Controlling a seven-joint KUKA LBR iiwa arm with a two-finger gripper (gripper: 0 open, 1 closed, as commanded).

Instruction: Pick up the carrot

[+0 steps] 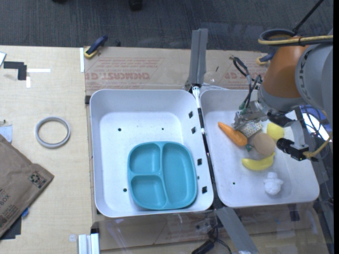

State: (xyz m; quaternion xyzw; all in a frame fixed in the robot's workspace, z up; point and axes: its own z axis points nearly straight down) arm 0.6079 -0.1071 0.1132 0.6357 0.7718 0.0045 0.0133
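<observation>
Right bin holds the carrot mid-floor, clear of walls; hand state unclear.

The gripper is too blurred to read, and the arm is cut off at right.

The carrot lay in the right bin, near its left wall, slanting from upper left to lower right. The gripper hung just beside the carrot's right end. A tan ball, a banana and a small white object sat toward the bin's right side. A teal divided tray rested in the left bin, toward its near edge.
</observation>
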